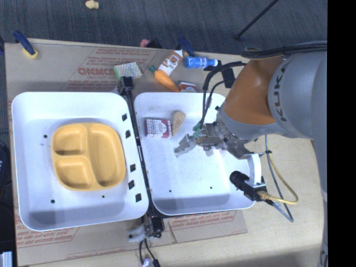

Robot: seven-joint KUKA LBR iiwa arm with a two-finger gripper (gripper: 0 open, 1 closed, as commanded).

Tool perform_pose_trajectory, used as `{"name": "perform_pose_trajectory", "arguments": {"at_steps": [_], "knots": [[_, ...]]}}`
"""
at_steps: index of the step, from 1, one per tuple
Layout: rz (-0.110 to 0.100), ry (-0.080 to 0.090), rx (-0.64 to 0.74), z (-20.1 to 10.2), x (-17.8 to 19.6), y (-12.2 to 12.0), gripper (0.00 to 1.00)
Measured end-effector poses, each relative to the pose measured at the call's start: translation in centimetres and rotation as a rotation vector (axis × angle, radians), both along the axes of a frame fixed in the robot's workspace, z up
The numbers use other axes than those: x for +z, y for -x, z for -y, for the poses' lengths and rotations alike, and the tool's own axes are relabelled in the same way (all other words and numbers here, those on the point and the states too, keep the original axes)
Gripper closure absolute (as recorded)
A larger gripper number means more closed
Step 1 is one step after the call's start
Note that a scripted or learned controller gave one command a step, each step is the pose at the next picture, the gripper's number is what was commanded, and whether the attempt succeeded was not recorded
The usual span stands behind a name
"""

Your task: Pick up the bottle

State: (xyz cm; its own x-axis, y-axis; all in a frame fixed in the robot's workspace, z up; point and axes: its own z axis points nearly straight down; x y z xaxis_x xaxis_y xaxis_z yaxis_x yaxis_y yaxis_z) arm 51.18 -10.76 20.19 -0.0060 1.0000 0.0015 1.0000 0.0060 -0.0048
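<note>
A small blue bottle (198, 63) lies on its side on the cardboard behind the right bin (183, 202), outside it. My gripper (194, 148) hangs over the middle of the right bin, well in front of the bottle and apart from it. It is open, and nothing sits between its fingers (183, 147). The grey arm with its orange band (250, 96) covers the bin's right side.
In the right bin lie a red and white packet (157, 127) and a tan cone-shaped piece (178, 120), both near the back wall. An orange carrot-like item (166, 80) and a white carton (171, 63) lie beside the bottle. The left bin (28, 204) holds a yellow divided tray (89, 154).
</note>
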Motion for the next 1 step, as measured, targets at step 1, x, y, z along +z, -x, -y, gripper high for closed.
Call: {"name": "perform_pose_trajectory", "arguments": {"at_steps": [1], "knots": [[-0.002, 0.000, 0.005, -0.02, 1.00, -0.04, 1.00]]}}
